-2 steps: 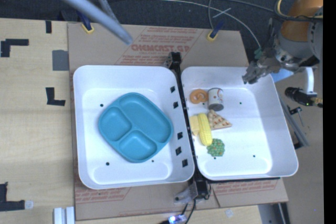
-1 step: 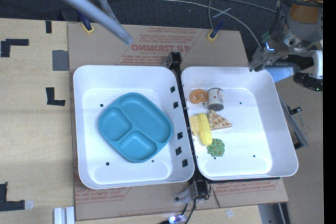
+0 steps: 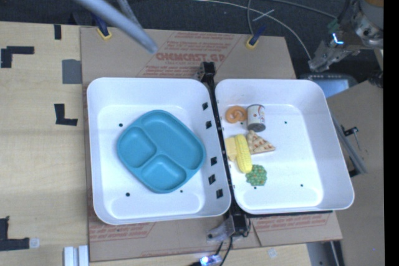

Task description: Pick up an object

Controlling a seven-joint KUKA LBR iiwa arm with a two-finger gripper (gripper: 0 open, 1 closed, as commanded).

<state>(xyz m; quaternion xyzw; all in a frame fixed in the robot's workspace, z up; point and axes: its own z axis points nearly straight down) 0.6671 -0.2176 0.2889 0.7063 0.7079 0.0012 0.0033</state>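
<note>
Looking down on the bench, we see two shallow white bins side by side on brown cardboard. The left white bin point(image 3: 100, 134) holds a blue plastic tray with three compartments point(image 3: 161, 150), lying flat near its middle. The right white bin point(image 3: 312, 152) holds a small cluster of toy foods close to its left wall: an orange ring-shaped pretzel point(image 3: 235, 114), a small grey tin can point(image 3: 255, 117) just beside it, a tan pizza wedge point(image 3: 260, 144) below the can, a yellow corn cob point(image 3: 241, 154) touching the wedge's left side, and a green broccoli piece point(image 3: 256, 175) just below the corn. The grey arm's two-finger gripper point(image 3: 330, 50) hangs at the upper right, outside the bins and well apart from the foods; whether it is released or clenched we cannot tell.
</note>
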